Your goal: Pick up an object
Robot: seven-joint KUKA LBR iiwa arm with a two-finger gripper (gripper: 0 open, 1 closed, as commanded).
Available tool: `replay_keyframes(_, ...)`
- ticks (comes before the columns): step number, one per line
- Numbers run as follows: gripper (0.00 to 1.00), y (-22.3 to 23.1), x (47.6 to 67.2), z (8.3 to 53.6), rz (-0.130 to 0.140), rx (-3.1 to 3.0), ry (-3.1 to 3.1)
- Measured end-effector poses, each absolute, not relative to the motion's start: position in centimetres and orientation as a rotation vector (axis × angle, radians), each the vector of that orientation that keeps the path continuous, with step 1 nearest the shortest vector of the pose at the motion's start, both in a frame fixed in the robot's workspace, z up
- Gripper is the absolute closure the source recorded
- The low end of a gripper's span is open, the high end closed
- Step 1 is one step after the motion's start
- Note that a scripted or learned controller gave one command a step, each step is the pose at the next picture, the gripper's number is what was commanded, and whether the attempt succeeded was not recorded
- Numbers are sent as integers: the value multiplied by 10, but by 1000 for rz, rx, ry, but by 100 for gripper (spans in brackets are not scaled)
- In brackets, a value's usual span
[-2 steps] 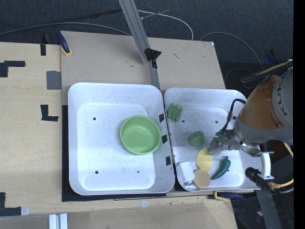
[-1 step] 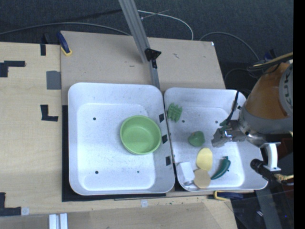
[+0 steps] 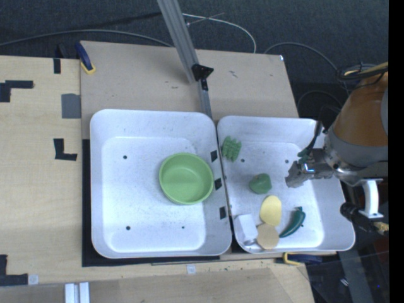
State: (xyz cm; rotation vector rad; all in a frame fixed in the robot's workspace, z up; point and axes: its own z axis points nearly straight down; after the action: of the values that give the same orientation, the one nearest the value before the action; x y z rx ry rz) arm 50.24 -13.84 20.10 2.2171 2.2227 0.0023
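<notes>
Two white bins (image 3: 101, 169) hold unlabelled items; jaws (image 3: 295, 178) hover near green lump (image 3: 260, 184).

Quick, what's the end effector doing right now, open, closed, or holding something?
End effector: over the right bin; open or closed cannot be told, nothing seen held.

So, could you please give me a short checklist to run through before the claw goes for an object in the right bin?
1. Objects in the right bin: ok, several lie there.
2. Claw over the right bin: ok, toward its right side.
3. Nearest target free: ok, the dark green lump lies apart from the others.
4. Yellow piece free: not ok, it touches the tan piece.
5. Claw open: cannot tell.
6. Claw carrying nothing: cannot tell.
</notes>
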Motion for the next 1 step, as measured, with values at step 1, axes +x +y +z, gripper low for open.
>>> replay_keyframes(1,100,-138,503,222,1,2219,2223)
